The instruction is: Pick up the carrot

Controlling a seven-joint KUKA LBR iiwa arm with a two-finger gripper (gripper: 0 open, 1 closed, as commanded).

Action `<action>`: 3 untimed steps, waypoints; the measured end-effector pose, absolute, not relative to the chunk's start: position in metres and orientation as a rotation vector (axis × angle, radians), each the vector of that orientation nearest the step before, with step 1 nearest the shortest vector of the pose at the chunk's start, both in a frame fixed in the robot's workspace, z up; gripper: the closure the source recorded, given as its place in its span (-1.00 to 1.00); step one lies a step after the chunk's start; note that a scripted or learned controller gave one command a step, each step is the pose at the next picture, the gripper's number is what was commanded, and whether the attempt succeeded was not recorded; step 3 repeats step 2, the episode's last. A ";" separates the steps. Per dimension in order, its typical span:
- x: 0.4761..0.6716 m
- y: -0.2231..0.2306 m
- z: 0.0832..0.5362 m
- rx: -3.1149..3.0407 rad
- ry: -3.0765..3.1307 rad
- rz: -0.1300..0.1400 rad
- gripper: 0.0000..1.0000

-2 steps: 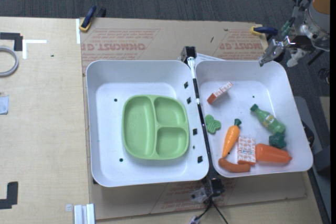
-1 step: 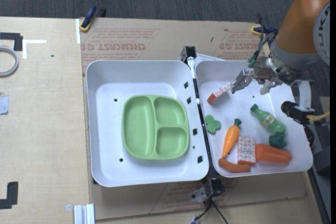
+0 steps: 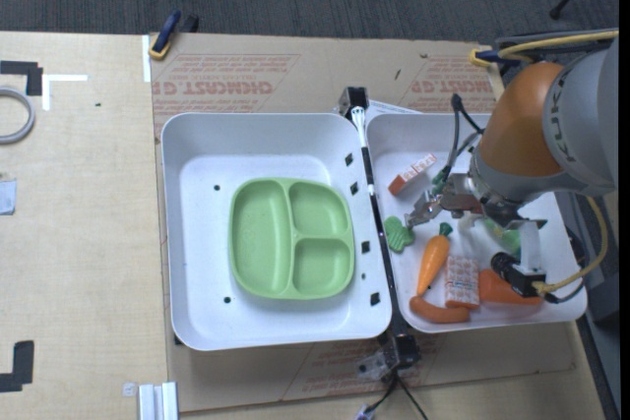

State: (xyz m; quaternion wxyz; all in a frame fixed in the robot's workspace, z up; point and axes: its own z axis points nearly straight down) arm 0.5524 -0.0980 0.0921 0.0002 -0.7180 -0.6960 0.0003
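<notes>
The carrot, orange with a small green top, lies in the right bin near its front, pointing toward the front-left. My gripper hangs over the right bin just behind the carrot's green top, a short way from it. Nothing shows in the gripper's grasp. The grey arm with its orange band covers the back right part of that bin.
Around the carrot lie an orange sausage-shaped piece, a white and red packet, another orange item, a green toy and a red-white packet. The left bin holds a green divided plate.
</notes>
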 end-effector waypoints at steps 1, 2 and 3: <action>0.508 -0.108 0.092 -2.534 -1.855 0.000 -1.00; 0.508 -0.108 0.102 -2.538 -1.850 -0.001 1.00; 0.508 -0.108 0.102 -2.538 -1.850 -0.001 1.00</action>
